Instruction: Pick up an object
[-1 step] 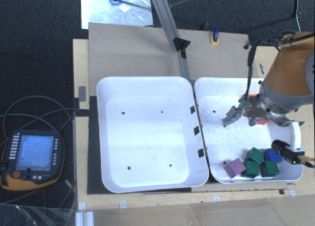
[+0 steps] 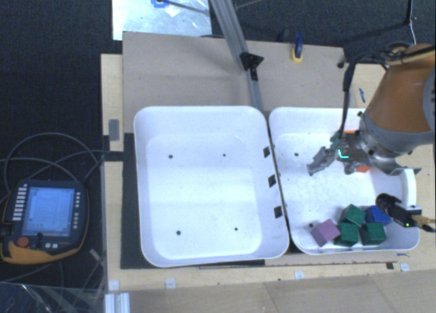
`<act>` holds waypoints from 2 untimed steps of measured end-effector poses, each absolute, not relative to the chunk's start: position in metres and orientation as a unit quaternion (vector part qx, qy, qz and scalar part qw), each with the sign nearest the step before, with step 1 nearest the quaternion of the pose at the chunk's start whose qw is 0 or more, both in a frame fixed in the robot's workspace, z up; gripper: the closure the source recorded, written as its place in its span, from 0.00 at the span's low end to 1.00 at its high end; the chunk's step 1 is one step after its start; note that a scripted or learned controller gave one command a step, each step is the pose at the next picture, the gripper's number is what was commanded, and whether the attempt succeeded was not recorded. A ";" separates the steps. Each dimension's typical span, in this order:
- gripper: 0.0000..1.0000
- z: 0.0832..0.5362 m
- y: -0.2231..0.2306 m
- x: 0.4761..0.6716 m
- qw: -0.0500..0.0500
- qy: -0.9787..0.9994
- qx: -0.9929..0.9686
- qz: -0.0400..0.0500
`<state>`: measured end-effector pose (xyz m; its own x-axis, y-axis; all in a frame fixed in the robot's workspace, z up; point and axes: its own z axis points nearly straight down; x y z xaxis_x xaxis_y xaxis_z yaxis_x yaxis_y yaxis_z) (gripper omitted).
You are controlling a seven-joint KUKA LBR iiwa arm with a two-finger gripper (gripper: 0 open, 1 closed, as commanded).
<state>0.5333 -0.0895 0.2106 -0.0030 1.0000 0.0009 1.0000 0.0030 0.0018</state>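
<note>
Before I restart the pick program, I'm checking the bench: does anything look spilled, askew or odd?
Nothing stands out. The blocks sit crowded in the right bin's near corner, none outside it. The gripper hangs over that bin's middle, away from them.

So you've got two white bins: left bin (image 2: 157,189) and right bin (image 2: 300,134). Blocks piled in the right one's near corner: one purple block (image 2: 325,231), three green blocks (image 2: 353,215), one blue block (image 2: 377,215). One teach pendant (image 2: 44,217) too

Small purple, green and blue blocks (image 2: 354,224) are crowding the right white plastic bin's (image 2: 294,168) near corner; its middle floor is lying open.
</note>
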 end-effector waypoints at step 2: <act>0.00 0.090 -0.093 0.520 -0.003 0.708 0.707 -0.001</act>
<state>0.5201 -0.0931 0.0895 -0.0017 1.0000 0.0014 1.0000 0.0017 -0.0056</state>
